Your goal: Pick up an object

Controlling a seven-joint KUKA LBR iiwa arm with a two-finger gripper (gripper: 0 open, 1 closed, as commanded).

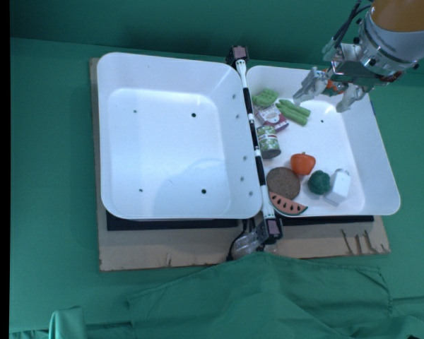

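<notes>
1. The arm point(403, 9) reaches in from the far right, grey with its orange band at the top corner, hanging over the far end of the right bin point(371, 140).
2. The gripper point(332, 94) has its two fingers splayed wide apart, one finger point(307, 85) to the left, the other towards the right.
3. Nothing sits between those fingers; a small orange-red part shows just behind them, and what it is, I can't tell.
4. Just near and left of the gripper lies a green bean-pod piece point(295, 111), close to the left finger but apart from it.
5. Left of that, by the divider, a light green ridged item point(265, 97) and a pink-and-white packet point(273, 114).
6. Nearer along the divider stands a small green-labelled jar point(268, 141).
7. Mid-bin: an orange-red pepper point(302, 163), and a brown round disc point(283, 183) just near-left of it.
8. A watermelon slice point(287, 205) rests at the near edge, touching the disc.
9. To the right, a green broccoli floret point(319, 182) sits right against a white carton point(338, 186).
10. The left bin point(169, 136) shows bare white floor with a few dark dots.
</notes>
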